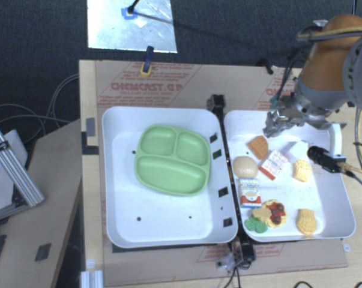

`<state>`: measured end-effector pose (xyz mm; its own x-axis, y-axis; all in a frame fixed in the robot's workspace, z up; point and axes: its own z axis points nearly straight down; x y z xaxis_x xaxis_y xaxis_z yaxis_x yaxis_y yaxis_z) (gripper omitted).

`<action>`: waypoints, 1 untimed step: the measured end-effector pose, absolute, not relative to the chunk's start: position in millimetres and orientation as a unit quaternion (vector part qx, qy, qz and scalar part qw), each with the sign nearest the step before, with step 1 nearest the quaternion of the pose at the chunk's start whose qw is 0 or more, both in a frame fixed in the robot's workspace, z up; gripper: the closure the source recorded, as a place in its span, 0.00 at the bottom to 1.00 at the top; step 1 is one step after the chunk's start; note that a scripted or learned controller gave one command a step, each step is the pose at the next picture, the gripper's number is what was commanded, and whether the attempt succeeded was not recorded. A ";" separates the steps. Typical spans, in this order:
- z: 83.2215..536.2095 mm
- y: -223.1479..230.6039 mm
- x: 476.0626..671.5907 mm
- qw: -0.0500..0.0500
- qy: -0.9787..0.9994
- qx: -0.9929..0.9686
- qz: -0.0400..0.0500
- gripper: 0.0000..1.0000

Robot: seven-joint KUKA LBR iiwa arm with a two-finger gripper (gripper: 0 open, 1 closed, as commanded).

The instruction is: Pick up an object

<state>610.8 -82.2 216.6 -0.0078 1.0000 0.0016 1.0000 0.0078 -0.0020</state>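
Above the far end of the right shallow white bin (343, 218), the grey two-finger gripper (275, 125) hangs with nothing visibly held; its state cannot be told. Nearest it lies an orange square cracker (259, 146), beside a beige oval bun (245, 167). A green three-compartment plastic tray (171, 159) occupies the left white bin (117, 221).

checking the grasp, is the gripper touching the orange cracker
Apart. The camera view shows bare white bin floor between the gripper and the orange cracker, which lies below it in the right bin.
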 end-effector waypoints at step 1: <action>220.1 -45.4 589.2 0.001 -0.710 -0.704 0.000 1.00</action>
<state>589.2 -45.4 220.1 -0.0085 1.0000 0.0016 1.0000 0.0085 -0.0009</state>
